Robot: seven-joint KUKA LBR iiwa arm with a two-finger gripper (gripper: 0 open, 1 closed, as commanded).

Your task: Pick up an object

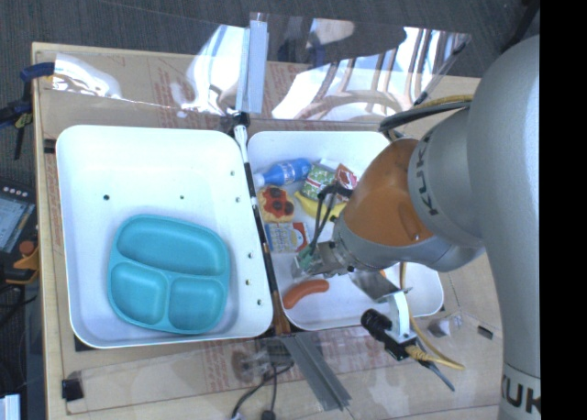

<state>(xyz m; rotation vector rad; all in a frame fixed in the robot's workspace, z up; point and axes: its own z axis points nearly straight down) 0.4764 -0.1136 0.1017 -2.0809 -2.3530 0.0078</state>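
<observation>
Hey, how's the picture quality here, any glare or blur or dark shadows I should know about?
In the camera view, strong glare streaks the clear panel behind the bins; the left bin is bright, nearly washed out around the teal tray; the arm shades part of the right bin, and the small items there look soft.

Bench (138,97) bears bins (83,226) (two, white).

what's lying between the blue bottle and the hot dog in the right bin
In the camera view, between the blue bottle and the hot dog lie a red-and-yellow toy and a flat printed packet.
</observation>
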